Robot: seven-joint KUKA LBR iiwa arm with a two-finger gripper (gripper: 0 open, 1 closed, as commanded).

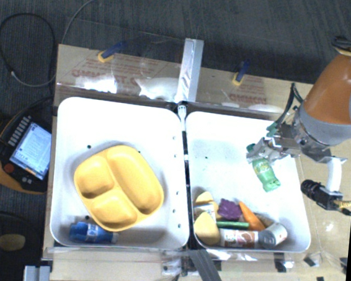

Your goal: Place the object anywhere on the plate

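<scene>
The yellow plate (118, 187), divided into three compartments, lies in the left bin (71, 119). My gripper (262, 153) hangs over the upper right part of the right bin (226, 136), far to the right of the plate. It is shut on a small green bottle (266, 174), whose top sits between the fingers while its body slants down and to the right. The bottle appears lifted off the bin floor.
A blue object (91, 232) lies in the left bin just below the plate. A pile of items sits at the right bin's front: a purple piece (229, 208), an orange carrot (251, 217), a green marker (232, 224), a labelled bottle (246, 238). A ridge (183, 162) divides the bins.
</scene>
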